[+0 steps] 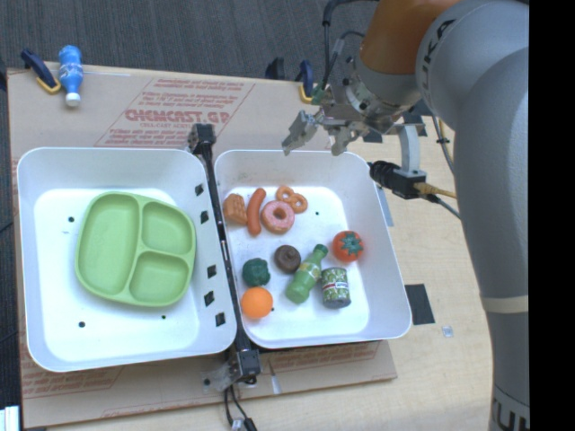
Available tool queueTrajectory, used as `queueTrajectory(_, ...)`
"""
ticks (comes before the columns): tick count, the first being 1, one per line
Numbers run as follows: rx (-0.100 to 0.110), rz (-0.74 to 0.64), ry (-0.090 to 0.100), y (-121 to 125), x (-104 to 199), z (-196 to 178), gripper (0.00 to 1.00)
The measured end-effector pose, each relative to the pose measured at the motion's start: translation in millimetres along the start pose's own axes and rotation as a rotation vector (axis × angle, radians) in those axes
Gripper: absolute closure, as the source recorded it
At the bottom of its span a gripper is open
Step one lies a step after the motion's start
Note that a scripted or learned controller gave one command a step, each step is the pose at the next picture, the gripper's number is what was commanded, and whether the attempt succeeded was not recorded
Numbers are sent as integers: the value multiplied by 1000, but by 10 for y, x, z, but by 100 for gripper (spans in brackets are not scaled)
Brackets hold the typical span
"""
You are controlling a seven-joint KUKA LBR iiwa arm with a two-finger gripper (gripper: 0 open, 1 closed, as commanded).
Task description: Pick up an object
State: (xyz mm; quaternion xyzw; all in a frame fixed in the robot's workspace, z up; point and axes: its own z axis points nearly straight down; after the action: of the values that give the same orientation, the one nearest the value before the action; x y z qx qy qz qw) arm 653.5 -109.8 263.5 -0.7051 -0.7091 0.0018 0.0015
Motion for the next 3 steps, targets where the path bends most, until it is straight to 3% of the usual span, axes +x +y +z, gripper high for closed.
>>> queueTrajectory(1,-7,0,-1,28,403,-1597,0)
queueTrajectory(2,-14,1,-1,-345,190,-2499,0)
queueTrajectory(3,-5,-2,0,-617,1169,-1722,0)
